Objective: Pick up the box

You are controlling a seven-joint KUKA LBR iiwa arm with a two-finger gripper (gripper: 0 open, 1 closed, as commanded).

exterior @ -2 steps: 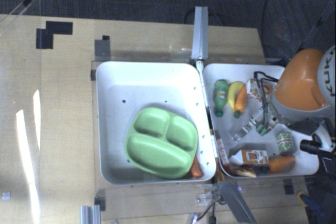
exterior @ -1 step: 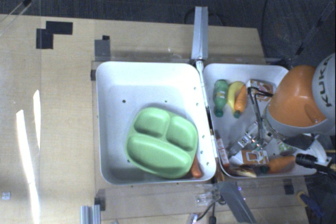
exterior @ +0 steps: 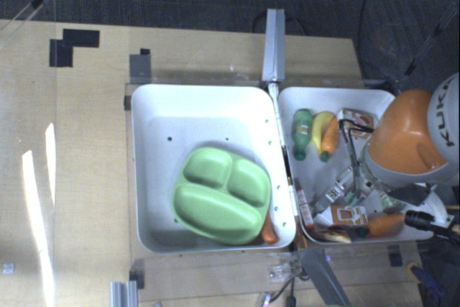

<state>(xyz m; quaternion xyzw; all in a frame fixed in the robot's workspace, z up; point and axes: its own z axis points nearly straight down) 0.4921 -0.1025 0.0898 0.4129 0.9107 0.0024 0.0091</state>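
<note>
A small flat box with white and orange print lies near the front of the right bin. A second small carton rests by the bin's back wall. My gripper reaches down into this bin from the right, just behind and above the printed box. The orange band of the arm covers the bin's right part. Nothing can be made out held by the gripper.
A green bottle, a yellow banana and an orange carrot lie at the back left of the right bin. Another carrot lies at its front. A green compartment plate sits in the left bin.
</note>
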